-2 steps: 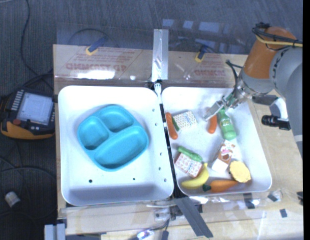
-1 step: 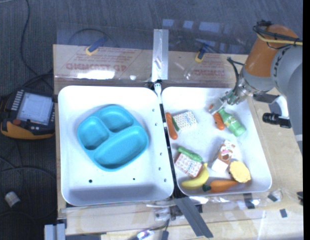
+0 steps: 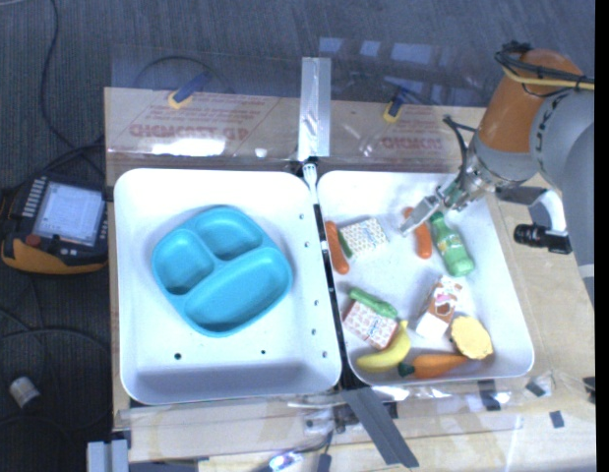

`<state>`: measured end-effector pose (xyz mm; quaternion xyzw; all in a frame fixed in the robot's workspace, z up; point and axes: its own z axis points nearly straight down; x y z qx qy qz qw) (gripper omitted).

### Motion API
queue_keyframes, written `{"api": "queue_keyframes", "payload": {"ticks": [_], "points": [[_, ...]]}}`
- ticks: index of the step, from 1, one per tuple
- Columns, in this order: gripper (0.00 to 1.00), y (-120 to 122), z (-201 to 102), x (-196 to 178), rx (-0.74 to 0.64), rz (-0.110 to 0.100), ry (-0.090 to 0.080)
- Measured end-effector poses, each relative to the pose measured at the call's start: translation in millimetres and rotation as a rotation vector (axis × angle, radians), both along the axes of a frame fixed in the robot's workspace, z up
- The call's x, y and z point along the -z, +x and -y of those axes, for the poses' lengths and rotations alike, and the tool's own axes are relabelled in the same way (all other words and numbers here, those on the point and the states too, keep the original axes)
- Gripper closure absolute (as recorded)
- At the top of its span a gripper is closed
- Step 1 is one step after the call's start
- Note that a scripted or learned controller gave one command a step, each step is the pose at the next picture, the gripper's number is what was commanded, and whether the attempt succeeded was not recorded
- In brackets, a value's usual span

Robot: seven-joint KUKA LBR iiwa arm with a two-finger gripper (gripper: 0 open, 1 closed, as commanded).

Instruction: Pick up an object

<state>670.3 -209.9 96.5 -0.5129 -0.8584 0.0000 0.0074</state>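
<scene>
Gripper [image 3: 429, 212] hangs low over the right bin [image 3: 511, 293], toward its twelve o'clock edge; whether its fingers are parted or grip anything cannot be told. Touching it at five o'clock lies a green bottle [image 3: 452, 245], with a small orange piece [image 3: 423, 243] beside. Banana [image 3: 385, 352] and carrot [image 3: 437, 365] sit at six o'clock. The left bin [image 3: 137, 362] holds a blue divided tray [image 3: 220, 267].

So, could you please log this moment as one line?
pincer: over right bin | nearest: green bottle, small carrot | held: nothing seen
</scene>
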Motion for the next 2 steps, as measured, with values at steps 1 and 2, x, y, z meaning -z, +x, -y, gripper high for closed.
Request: {"api": "queue_keyframes", "payload": {"ticks": [1, 2], "points": [[0.00, -0.1, 0.0, 0.1, 0.000, 0.000, 0.000], [1.00, 2.1, 0.4, -6.3, 0.000, 0.010, -0.005]]}}
